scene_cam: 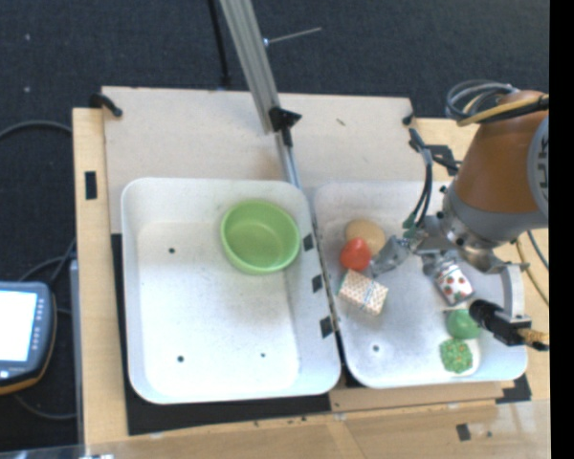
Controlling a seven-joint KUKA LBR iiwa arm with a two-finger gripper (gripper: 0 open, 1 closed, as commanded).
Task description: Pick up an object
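one green bowl in left bin

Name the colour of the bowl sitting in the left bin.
Light green; the bowl shows plainly in the camera view.

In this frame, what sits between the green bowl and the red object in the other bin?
In the camera view, between the green bowl and the red object lie only the two bins' adjoining rims; no loose item sits there.

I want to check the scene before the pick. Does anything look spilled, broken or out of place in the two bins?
Nothing stands out. The green bowl sits upright in the left bin. The small things in the right bin lie loose near the gripper, with no spill or damage visible.
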